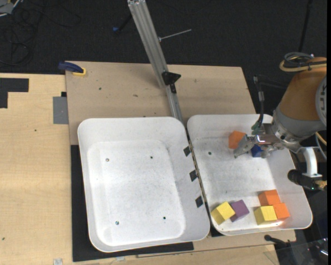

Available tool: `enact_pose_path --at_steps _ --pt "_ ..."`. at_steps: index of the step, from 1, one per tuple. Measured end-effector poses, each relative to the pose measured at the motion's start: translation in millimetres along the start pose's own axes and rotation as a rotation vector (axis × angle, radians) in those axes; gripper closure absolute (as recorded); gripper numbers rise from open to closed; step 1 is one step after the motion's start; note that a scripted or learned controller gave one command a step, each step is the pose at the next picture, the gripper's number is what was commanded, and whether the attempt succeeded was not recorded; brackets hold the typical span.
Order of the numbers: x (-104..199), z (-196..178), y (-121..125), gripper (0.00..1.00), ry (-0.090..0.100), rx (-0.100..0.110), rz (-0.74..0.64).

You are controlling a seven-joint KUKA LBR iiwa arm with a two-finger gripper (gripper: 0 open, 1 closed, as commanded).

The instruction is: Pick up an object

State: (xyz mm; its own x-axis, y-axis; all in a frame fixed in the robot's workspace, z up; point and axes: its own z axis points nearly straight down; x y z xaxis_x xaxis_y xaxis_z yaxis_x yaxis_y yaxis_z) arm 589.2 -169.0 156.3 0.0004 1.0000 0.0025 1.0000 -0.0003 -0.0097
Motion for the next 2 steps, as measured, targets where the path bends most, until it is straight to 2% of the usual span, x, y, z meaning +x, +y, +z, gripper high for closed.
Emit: enact_pose_path --at_steps 1,2 --pt "-8.9 55.9 -5.3 0.00 0.000 0.000 0.001" --pt "-10.5 42.6 -4.3 1.00 -0.001 -0.005 0.007"
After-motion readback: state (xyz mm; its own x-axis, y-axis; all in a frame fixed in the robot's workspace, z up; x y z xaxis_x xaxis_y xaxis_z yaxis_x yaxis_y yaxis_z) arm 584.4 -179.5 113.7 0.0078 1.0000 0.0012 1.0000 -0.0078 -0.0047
